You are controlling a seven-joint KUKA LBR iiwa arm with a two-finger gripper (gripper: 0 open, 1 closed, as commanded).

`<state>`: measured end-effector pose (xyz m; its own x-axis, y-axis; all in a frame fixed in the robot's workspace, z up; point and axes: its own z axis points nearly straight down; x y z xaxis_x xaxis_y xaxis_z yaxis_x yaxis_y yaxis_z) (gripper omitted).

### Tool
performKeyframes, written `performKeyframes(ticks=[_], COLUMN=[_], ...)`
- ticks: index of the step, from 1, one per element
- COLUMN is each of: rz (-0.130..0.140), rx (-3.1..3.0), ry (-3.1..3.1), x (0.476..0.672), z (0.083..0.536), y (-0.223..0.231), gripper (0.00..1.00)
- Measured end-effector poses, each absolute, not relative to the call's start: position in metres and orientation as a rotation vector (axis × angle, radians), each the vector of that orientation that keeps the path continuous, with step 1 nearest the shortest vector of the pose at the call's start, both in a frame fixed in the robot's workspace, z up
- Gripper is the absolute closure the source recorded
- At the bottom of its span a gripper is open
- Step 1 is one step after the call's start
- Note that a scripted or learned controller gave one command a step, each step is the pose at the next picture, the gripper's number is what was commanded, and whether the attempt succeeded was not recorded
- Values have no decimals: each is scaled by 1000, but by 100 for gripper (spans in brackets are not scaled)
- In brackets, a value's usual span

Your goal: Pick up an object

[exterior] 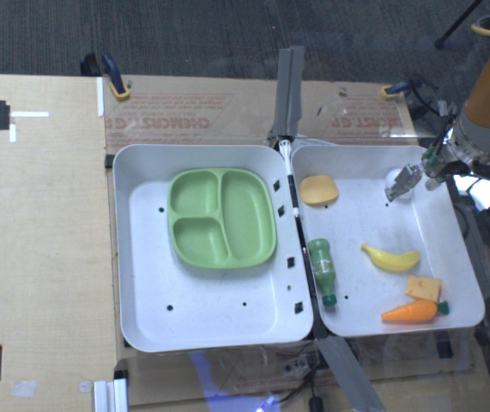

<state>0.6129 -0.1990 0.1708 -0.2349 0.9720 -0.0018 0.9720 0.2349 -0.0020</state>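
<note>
You'll only find one bit of print here: faint red lettering on the cardboard sheet (202,114) behind the bins. It sits upside down to the camera (and it's too washed out to read reliably).

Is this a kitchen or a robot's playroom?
Most likely a robot lab bench. Two white bins sit clamped side by side, toy food like a banana lies inside, and a gripper reaches in.

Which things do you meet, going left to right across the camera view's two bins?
green plate → green bottle → banana → cheese wedge. Bread, carrot and hand overlap these, so they are left out.
</note>
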Motion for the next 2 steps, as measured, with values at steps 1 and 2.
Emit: performKeyframes(ticks=[1, 2], rz=[-2, -1], rx=[1968, 2030], ry=[2448, 2399], x=[574, 530], z=[129, 91], y=[-204, -203], gripper=[0, 0])
